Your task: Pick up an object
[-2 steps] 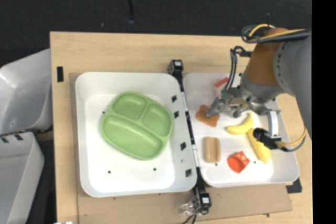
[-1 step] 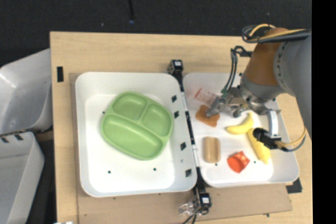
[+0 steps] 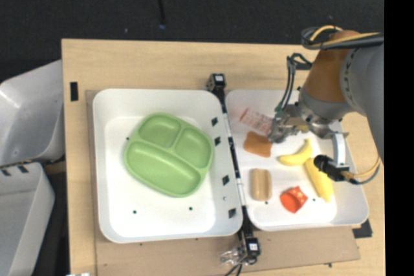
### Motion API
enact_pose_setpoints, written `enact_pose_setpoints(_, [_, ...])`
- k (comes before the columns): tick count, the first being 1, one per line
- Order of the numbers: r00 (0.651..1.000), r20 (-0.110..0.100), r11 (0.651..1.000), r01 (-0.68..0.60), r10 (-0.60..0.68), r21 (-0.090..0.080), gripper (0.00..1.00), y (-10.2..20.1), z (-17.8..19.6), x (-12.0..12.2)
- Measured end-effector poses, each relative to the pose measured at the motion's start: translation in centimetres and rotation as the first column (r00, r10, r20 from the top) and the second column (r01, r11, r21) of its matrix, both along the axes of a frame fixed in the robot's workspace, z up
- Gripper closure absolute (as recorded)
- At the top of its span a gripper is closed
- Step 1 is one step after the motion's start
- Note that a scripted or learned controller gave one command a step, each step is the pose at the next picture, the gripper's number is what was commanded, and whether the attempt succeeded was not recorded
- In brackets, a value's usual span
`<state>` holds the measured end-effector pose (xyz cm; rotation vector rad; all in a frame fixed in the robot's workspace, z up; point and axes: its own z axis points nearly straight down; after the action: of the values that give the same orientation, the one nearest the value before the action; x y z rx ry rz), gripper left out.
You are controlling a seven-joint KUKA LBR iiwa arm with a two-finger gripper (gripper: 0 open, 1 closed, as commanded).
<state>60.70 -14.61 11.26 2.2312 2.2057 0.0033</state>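
Note:
The right bin [image 3: 343, 213] holds several food toys. A brown wedge [image 3: 258, 145] lies at its left, a tan bread roll [image 3: 261, 184] below it, a red piece [image 3: 293, 199] near the front, and two yellow bananas [image 3: 296, 155] [image 3: 320, 180] to the right. A clear wrapper with red print [image 3: 253, 118] lies at the back. My gripper [image 3: 280, 130] hangs low over the bin, just right of the brown wedge and above the smaller banana. Nothing shows between its tips.
The left bin [image 3: 107, 203] carries a green divided plate [image 3: 169, 153]. A ridge with black clips [image 3: 229, 158] separates the two bins. The grey arm with its orange band [image 3: 330, 74] and cables crosses the right bin's back right corner.

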Motion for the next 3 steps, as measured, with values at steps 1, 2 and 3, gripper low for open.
enact_pose_setpoints(1, [1.0, 0.001, 1.0, -0.002, 0.002, 0.0, 1.0, -0.9, 5.9, 0.6])
enact_pose_setpoints(2, [1.0, 0.001, 1.0, -0.003, 0.003, 0.0, 1.0, -1.3, 10.3, 0.5])
enact_pose_setpoints(3, [1.0, 0.001, 1.0, -0.011, 0.011, 0.0, 1.0, -1.4, 14.7, 0.6])
